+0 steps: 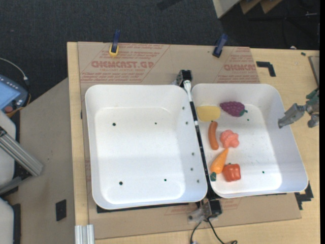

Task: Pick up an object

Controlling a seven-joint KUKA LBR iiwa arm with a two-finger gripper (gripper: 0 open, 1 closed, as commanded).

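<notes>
The right bin (284, 182) holds several toy foods in its left half. A yellow piece (208, 112) lies beside a purple grape bunch (232, 108) near the back. Below them are a reddish sausage (213, 135), a pink lump (229, 138), an orange carrot (219, 160) and a red pepper (232, 172). My gripper (290, 117) hangs at the right bin's right rim, well to the right of all the foods and touching none of them. Nothing shows in its grasp.
The left bin (101, 105) sits beside the right one, with a black divider strip (195, 136) between them. Both rest on a cardboard sheet (152, 60) held by clamps at the back. A metal rail (18, 151) lies at the far left.
</notes>
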